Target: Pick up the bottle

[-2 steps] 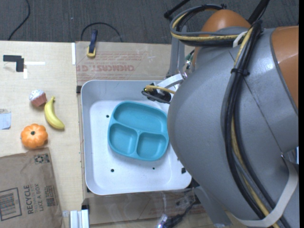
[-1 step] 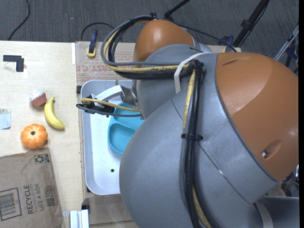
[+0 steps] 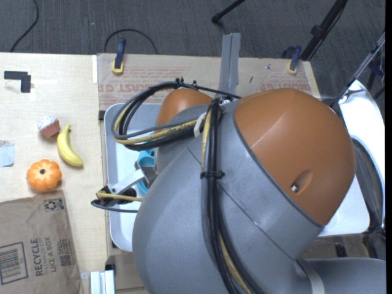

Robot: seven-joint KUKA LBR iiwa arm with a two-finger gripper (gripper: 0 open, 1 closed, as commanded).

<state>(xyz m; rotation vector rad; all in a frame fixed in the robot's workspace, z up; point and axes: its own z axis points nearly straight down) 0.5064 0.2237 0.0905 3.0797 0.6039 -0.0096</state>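
Note:
My grey arm (image 3: 245, 213) with its orange joints bulks over the left white bin (image 3: 111, 164) and covers most of it. A small blue object (image 3: 146, 160) peeks out in that bin just left of the arm; too little of it shows to tell whether it is the bottle. Black and yellow cables (image 3: 131, 133) loop off the arm above the bin's left side.
On the cardboard left of the bin lie a yellow banana (image 3: 68, 147), an orange round fruit (image 3: 44, 175) and a small cupcake-like toy (image 3: 49, 127). A brown recycle-marked box (image 3: 33, 244) sits at the lower left. The right bin (image 3: 367, 121) shows past the arm.

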